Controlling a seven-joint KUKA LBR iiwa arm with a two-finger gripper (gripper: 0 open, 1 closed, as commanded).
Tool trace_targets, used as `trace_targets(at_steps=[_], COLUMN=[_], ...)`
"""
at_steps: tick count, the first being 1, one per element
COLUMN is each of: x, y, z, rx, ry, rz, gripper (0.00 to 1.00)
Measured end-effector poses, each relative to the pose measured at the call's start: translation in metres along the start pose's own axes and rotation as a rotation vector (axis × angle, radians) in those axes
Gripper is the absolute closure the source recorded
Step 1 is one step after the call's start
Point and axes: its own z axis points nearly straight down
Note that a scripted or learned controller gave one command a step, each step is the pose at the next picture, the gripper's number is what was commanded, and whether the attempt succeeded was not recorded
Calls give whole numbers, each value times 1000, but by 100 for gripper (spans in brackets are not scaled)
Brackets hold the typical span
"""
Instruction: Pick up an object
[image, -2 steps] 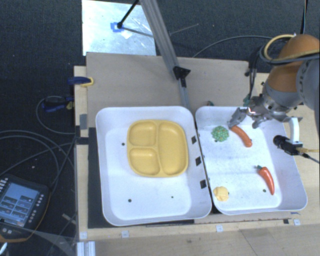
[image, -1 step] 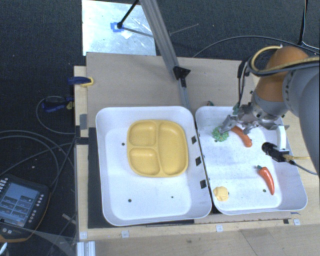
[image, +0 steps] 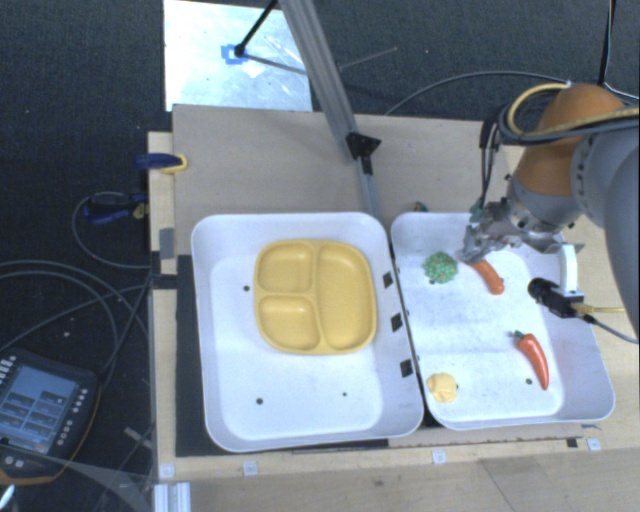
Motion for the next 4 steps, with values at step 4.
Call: trace_targets(at_steps=[4], x=[45], y=[5], z=[-118], rx=[3], ry=[3], rz=[-2], gripper=[100])
